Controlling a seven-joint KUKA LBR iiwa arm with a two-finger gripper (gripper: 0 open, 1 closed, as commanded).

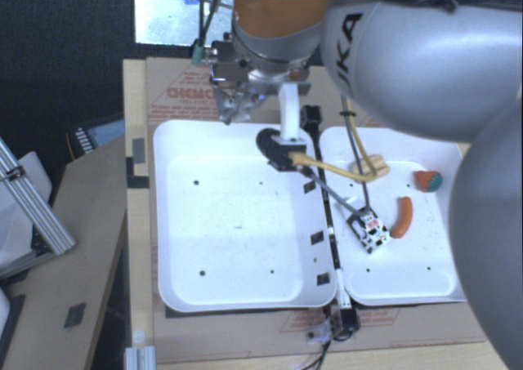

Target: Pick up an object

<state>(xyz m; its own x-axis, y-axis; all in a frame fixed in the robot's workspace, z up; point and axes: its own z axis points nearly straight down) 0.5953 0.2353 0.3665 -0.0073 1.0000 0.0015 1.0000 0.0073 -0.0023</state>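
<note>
Above the left bin [163, 197] rim, pincer [237, 107] blurred, opening impossible to tell, arm [425, 42] hiding right bin [433, 278] corner.

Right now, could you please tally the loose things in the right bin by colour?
Orange: 1, a sausage
Orange and teal: 1, a small piece
Black and white: 1, a block
Tan: 1, a piece partly behind a cable
Total: 4
</note>
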